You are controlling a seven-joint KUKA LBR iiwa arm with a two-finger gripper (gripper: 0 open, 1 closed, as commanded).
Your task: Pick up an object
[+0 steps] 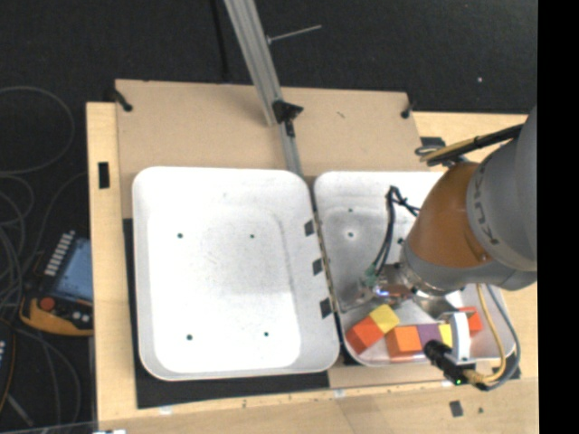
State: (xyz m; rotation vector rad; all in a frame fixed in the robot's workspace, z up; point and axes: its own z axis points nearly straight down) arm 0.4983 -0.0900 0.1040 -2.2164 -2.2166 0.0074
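End effector (387, 289) above yellow block (384, 317)

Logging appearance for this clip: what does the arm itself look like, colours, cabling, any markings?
The arm is a thick rounded grey body with pale lettering on its side, partly cut off. An orange band sits above the wrist. Thin black and green cables loop along the wrist on the side facing the left bin. Around the tool, a small bluish glow shows; its finger shape is too hidden to describe.
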